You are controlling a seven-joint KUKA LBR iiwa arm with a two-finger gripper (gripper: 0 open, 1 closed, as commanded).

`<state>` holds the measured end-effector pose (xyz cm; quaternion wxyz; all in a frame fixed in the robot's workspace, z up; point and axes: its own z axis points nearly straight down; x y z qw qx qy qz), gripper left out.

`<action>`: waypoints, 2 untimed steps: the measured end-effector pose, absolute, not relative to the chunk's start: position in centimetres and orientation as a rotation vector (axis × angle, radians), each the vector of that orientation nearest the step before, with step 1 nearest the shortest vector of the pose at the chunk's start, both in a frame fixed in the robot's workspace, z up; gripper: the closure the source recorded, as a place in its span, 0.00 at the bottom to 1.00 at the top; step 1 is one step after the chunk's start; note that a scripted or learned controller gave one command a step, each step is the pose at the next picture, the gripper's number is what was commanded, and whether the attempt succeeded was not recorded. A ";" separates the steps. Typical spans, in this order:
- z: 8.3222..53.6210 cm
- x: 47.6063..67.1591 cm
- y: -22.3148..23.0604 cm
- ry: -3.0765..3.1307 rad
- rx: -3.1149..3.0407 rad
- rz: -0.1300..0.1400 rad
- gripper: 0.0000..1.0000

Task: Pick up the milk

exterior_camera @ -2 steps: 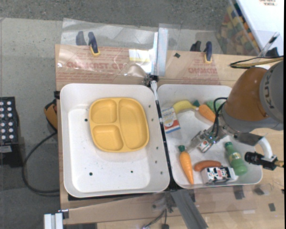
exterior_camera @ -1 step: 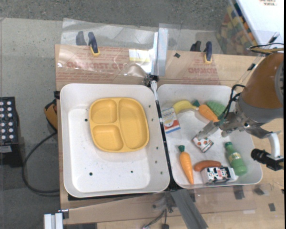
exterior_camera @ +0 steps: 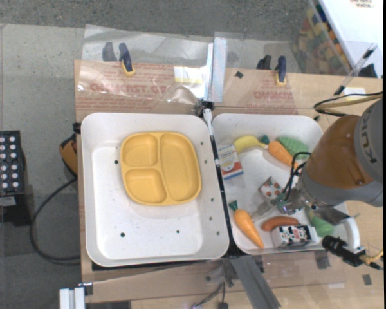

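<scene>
Nothing's lifted yet: the milk lies at the right bin's left wall, while the gripper hovers lower right, its grip unreadable.

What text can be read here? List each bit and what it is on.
"KU", grey letters on the arm.
Red print on the plastic sheets behind the bins: mirrored, unreadable.
Milk carton label: too small.
Small print on the white box: blurred.
</scene>
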<state>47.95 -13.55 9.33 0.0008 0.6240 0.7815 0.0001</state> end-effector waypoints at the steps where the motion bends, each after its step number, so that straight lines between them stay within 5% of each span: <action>1: 10.3 48.0 -13.7 2.451 1.963 0.000 1.00; 2: 20.3 53.5 -10.9 2.124 2.312 -0.007 1.00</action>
